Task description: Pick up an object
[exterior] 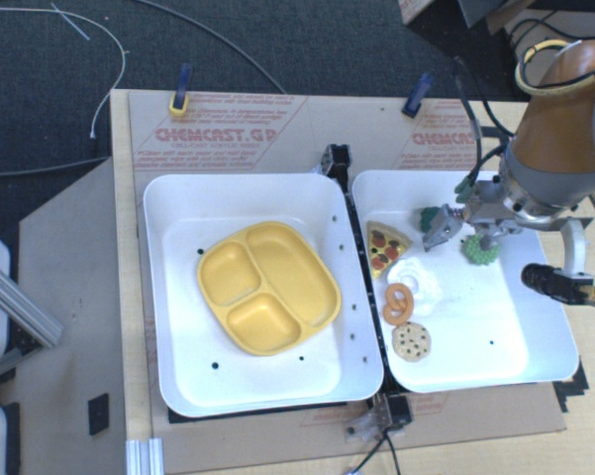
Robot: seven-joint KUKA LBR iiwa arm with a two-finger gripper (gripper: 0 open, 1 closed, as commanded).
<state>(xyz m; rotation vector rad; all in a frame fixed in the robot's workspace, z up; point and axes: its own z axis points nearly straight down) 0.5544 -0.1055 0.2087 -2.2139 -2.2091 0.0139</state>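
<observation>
Both bins: left bin (168,265) & right bin (535,354) are showing smooth white plastic w/ slight sheen. Divided tray (267,285) is looking like glossy yellow plastic. Tabletop (228,132) is presenting matt brown cardboard-like sheet w/ red print. Arm (559,117) is displaying smooth orange band, grey metal-look wrist. Floor (277,28) is appearing dark, rough, carpet-like.
</observation>
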